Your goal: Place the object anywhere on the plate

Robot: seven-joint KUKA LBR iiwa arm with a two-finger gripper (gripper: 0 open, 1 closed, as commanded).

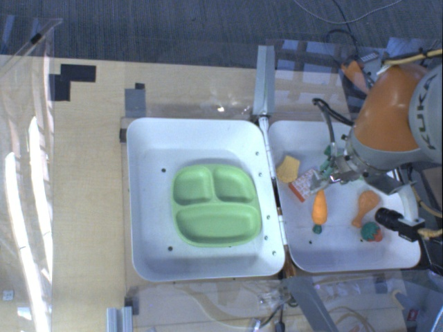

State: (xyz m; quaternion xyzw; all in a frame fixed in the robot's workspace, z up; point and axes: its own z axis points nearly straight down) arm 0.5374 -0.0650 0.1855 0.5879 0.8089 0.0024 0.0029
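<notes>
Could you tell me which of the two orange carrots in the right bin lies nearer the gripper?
The carrot near the bin's middle, just below the gripper. The other carrot lies farther right, beside the arm.

A robotics lab, by every sign: pale wooden bench (83, 206) marked with black tape (69, 78) at ten o'clock, two white bins (149, 254) clamped between metal brackets (265, 75), clear plastic screen (28, 185) at nine o'clock, loose cables (346, 9) trailing over grey carpet (173, 12) at one o'clock.
</notes>
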